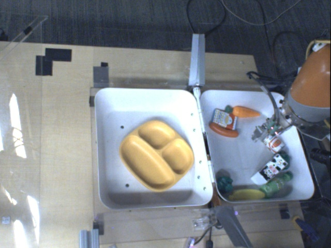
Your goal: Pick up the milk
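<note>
camera view has the gripper [269, 132] hanging at about three o'clock in the right bin [243, 161], finger state i cannot tell, just above the milk carton [273, 168] lying near five o'clock, likely lined up to descend.

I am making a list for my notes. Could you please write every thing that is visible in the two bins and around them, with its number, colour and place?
bins: 2, white, side by side on the bench
tray: 1, yellow, three compartments, middle of left bin
milk: 1, white carton with black patches, right bin, near right side
juice box: 1, green and white, right bin, far left part
carrot: 1, orange, right of the juice box
sausage: 1, red, in front of the juice box
banana: 1, yellow, near edge of right bin
green items: 2, near edge, either side of the banana
cables: black, on the floor beyond
arm: 1, grey and orange, from the right
gripper: 1, above the milk
</note>
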{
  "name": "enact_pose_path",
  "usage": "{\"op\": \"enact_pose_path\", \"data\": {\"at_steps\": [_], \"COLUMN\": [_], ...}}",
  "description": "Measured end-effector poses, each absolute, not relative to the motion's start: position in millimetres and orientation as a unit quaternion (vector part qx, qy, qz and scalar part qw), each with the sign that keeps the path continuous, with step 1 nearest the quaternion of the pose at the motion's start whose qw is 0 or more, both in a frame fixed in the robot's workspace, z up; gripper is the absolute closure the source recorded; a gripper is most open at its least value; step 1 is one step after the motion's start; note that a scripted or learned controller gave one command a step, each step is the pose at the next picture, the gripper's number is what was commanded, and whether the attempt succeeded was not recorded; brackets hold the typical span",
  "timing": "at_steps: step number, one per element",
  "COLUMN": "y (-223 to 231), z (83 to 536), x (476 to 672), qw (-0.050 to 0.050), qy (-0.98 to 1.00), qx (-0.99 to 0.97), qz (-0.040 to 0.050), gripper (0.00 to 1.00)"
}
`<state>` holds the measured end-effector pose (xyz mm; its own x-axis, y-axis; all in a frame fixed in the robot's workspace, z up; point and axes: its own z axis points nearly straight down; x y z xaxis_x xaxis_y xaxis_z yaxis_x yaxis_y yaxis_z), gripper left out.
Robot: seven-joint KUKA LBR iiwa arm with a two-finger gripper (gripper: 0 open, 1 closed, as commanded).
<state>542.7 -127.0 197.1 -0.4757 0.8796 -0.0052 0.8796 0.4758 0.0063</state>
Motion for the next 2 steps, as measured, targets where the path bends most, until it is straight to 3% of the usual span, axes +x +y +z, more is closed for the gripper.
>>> {"op": "enact_pose_path", "data": {"at_steps": [1,2], "y": [-127.0,-177.2], "z": [197.0,88.7], "x": [542.6,523.4], "qw": [0.004,0.005], "qy": [0.859,0.920], "qx": [0.512,0.391], "qz": [0.0012,0.0010], "gripper": [0.00,0.00]}}
